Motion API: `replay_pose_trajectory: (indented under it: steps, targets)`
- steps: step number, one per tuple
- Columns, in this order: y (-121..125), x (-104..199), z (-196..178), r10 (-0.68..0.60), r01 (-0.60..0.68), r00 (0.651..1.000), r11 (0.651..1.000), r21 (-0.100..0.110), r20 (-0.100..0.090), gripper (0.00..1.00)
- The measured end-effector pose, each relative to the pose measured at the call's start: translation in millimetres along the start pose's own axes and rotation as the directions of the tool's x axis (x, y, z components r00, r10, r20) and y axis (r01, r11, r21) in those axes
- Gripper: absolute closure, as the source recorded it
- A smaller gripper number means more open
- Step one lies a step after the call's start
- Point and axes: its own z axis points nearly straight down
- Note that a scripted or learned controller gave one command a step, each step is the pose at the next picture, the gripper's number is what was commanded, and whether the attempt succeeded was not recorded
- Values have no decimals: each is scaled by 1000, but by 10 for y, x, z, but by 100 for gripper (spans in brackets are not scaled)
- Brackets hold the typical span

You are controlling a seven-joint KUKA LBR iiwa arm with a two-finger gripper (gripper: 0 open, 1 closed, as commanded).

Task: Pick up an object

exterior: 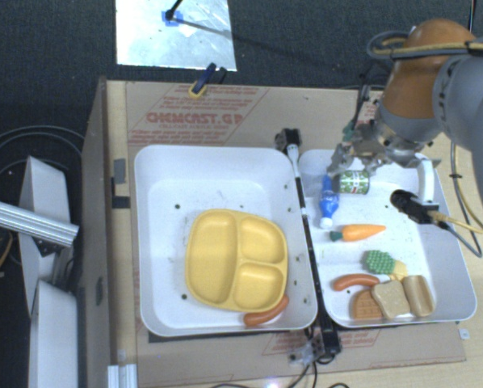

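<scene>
Gripper (pixel 354 166) is positioned over the right white bin (pixel 447 257), directly above a small green-labelled can (pixel 354 183). A blue bottle (pixel 329 198) lies just beside it. An orange carrot (pixel 361 232) lies below it.

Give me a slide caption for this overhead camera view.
Robot gripper hovers at a small can in the right bin of toy food; a yellow plate fills the left bin.
</scene>
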Motion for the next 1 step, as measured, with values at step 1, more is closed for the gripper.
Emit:
replay_pose_trajectory:
  steps: [1]
  targets:
    - [-350,293,-330,-1,1,1000,1000,3,0,100]
